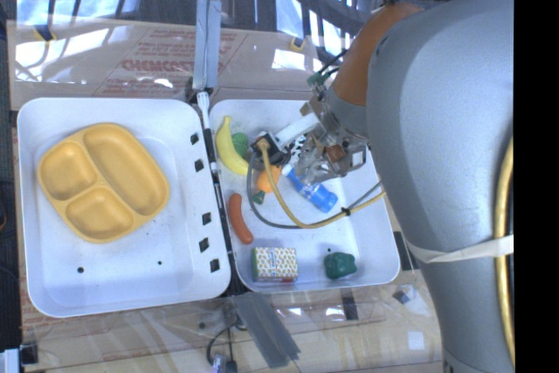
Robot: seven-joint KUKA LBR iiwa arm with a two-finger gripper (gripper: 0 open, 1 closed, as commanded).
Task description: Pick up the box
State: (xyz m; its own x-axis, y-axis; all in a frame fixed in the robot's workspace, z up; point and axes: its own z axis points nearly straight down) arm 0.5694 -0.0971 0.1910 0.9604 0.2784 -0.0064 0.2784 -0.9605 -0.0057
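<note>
Box point(275, 263) | we find it on the right bin's point(371, 271) front floor, long axis across | gripper point(316, 160) hovers behind it, near the blue bottle point(312, 190) | jaw state: cannot tell

The box point(275, 263) is small and rectangular, with a busy pale print of yellow, green and blue and a red strip along its lower edge. It lies flat, low in the frame and slightly right of centre, near the lower rim of the right-hand white bin point(367, 275).
</note>
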